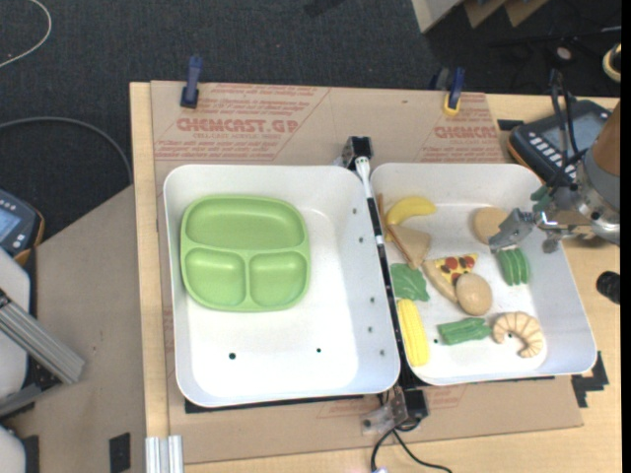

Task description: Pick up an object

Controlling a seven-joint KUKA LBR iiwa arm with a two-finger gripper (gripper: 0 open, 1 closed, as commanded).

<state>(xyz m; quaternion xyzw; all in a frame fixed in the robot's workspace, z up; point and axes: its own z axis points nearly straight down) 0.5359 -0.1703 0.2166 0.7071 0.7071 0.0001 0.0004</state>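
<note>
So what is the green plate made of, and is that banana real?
The green plate looks like moulded plastic: one even colour, soft sheen, rounded dividers. The banana seems to be a plastic toy too, uniformly bright yellow and smooth with no brown marks, though the view can't fully settle it.
</note>
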